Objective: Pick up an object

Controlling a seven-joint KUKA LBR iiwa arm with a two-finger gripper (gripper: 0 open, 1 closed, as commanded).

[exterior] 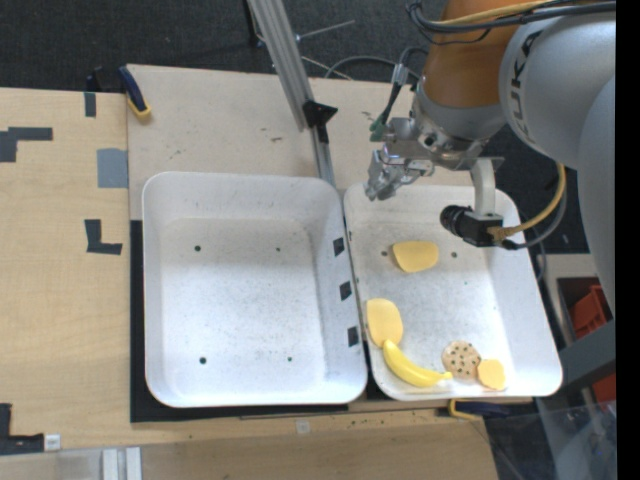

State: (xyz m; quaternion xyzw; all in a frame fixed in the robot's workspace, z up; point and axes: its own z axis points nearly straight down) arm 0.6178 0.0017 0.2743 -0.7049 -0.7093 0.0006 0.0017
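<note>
The gripper (383, 186) hangs above the far rim of the right bin (520, 308); I cannot tell its state. Nothing is seen in it. The nearest piece, a yellow wedge (414, 257), lies below it toward the camera. Descending here risks hitting the rim, or closing on air.

We see the arm (560, 78) coming in from three o'clock, its grey body filling the upper right and its orange band (487, 3) up near twelve to one o'clock. Below the band the wrist turns downward and toward nine o'clock, ending in the gripper (382, 186), which hangs just above centre. We cannot tell how its tips are set; nothing shows between them.
</note>
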